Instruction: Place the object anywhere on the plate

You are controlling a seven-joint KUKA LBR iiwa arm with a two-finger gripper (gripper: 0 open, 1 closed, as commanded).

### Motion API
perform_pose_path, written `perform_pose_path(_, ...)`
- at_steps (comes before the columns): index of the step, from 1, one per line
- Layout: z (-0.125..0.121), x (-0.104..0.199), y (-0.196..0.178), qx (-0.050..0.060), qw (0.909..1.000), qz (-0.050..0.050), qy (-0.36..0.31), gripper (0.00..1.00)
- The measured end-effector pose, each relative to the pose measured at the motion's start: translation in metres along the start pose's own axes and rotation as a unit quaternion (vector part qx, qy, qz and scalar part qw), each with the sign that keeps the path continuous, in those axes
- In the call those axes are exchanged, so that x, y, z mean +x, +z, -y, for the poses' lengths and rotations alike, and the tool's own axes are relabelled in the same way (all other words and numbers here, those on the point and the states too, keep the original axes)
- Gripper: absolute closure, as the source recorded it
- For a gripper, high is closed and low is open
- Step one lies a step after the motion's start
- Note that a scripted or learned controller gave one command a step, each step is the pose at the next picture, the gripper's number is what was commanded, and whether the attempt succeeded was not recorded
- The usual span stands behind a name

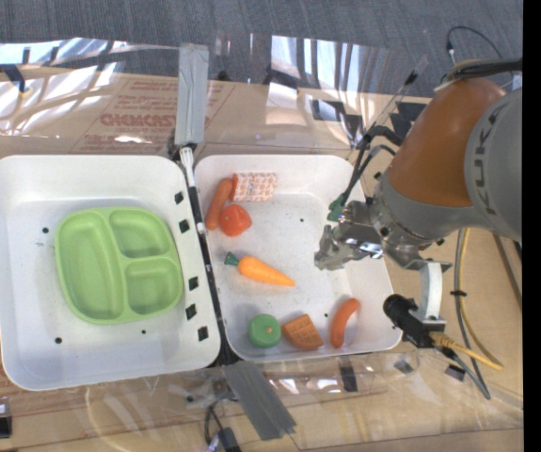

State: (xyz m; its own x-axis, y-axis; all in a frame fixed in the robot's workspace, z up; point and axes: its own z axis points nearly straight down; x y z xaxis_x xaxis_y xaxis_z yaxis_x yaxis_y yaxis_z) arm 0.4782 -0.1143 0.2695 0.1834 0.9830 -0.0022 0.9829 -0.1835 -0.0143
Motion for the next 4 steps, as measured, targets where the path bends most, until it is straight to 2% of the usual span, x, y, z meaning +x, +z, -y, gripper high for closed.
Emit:
perform_pose_path(1, -0.039, 0.129, -0.083, -0.006, 0.999, 0.0, -0.045, 1.0)
perform_pose_path(2, -0.04, 0.131, -0.09, -0.003, 0.9988, 0.002, -0.049, 1.0)
perform_pose_path(3, 0.014, 0.129, -0.007, -0.003, 0.9999, 0.001, 0.01, 1.0)
perform_pose_path(4, 0.005, 0.022, 0.09, -0.003, 0.9997, 0.0, -0.023, 1.0)
